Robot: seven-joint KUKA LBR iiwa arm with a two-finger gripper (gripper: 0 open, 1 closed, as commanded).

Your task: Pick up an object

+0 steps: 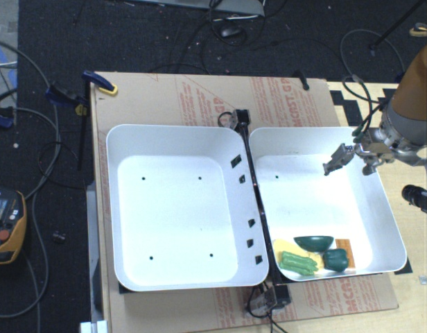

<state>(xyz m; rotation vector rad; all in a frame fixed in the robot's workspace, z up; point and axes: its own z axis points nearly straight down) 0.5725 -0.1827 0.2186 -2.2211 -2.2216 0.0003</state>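
1. The bench point(199, 99) carries two shallow white bins side by side; the left bin point(175, 144) has nothing but bare floor to offer, so the work lies in the right bin point(297, 141)
2. The arm point(411, 109) reaches in from the right, its wrist above the far right rim of the right bin
3. The gripper point(352, 159) hangs over the far part of that bin with its jaws spread and nothing between them
4. The candidates huddle in the near corner of the right bin, well apart from the gripper: a dark green bowl-shaped piece point(314, 242), a light green ridged object point(297, 262) to its left and nearer, a teal block point(336, 259), all close together on yellow and orange flat pieces
5. I judge the step to be the approach: nothing is grasped yet
6. The next move calls for travel toward the near corner, then a descent onto one object, clear of its neighbours and the bin wall
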